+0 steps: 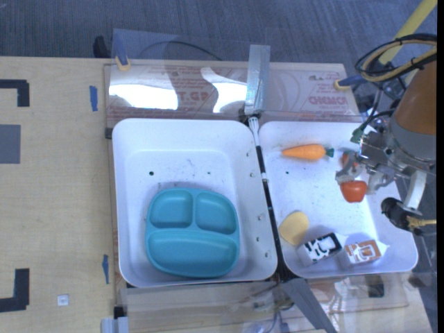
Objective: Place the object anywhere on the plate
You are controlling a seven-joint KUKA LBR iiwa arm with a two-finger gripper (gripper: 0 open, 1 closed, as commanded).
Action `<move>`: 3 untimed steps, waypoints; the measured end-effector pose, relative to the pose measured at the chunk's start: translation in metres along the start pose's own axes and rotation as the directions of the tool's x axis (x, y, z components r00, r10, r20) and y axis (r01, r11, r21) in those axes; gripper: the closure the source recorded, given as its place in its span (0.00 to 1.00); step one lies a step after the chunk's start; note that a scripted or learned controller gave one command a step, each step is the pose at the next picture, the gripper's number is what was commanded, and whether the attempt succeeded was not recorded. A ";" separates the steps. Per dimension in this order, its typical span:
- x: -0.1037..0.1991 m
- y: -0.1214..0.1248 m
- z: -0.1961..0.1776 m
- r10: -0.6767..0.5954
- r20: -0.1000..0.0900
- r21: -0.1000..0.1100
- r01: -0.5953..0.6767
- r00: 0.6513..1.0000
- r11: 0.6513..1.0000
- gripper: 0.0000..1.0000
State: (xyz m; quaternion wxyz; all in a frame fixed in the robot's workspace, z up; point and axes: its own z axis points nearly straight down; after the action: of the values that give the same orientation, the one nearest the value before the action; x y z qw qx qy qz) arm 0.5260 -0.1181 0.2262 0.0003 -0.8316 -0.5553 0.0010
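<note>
Nearest the camera, along the front wall of the right bin (399,266): a black-and-white patterned block (320,247) touching a small white-and-orange packet (362,250) to its right. Just behind and left of the block, a yellow rounded piece (293,227) lies near the divider between the bins.

Front half of the left bin (132,144): the teal plate (192,232), three compartments, two small ones toward the back, one long one at the front. Nothing rests on it.

Mid right bin: my gripper (355,181) hangs over the right side of the bin, with my arm (416,116) coming in from the right edge. A red, tomato-like object (354,191) sits directly under the metal finger ends, touching or nearly touching them. I cannot tell from this angle whether my fingers are clenched on it, spread around it, or merely above it. The red object is in the right bin, well apart from the plate.

Farther back in the right bin: an orange carrot (304,152) lying crosswise, green tip pointing toward my gripper, close to it but apart.

Beyond both bins: a clear reflective panel (180,92) along the back and yellow cable (416,19) at upper right.
</note>
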 end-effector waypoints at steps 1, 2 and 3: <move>0.000 0.000 0.000 0.000 0.000 0.000 0.000 1.000 1.000 0.00; -0.003 0.037 0.006 0.299 0.000 0.000 -0.299 0.954 0.954 0.00; -0.003 0.037 0.005 0.300 0.000 0.000 -0.300 0.954 0.954 0.00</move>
State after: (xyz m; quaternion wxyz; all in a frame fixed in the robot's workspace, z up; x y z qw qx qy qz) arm 0.5591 -0.1353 0.2209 0.0000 -0.9062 -0.4229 0.0009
